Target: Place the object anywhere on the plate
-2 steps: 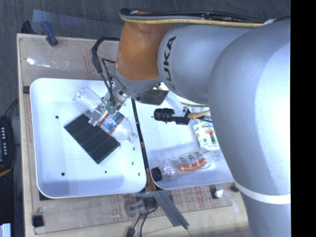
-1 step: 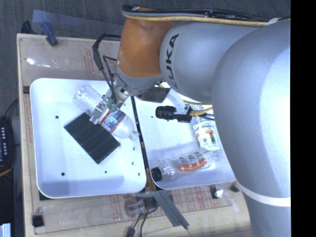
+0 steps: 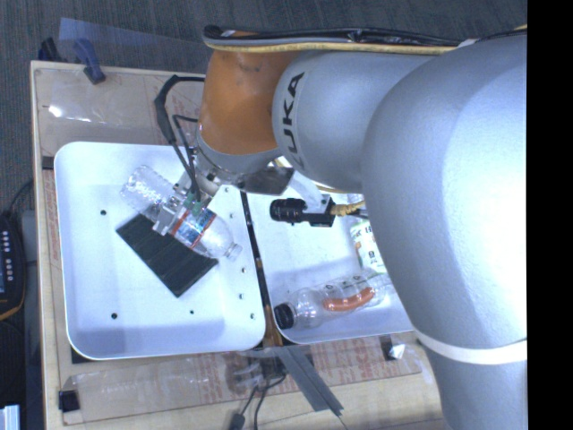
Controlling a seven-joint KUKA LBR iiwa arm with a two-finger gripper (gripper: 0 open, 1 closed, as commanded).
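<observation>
At centre-left, the gripper (image 3: 183, 206) is clamping a clear plastic bottle (image 3: 179, 213) between its fingers. It is hovering beside the dark plate (image 3: 166, 253), seemingly for placing.

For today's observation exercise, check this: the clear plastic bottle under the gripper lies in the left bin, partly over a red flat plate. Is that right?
One detail is off. The plate is black, not red. The camera view shows the clear plastic bottle lying in the left bin, partly over that dark plate, under the gripper.
</observation>
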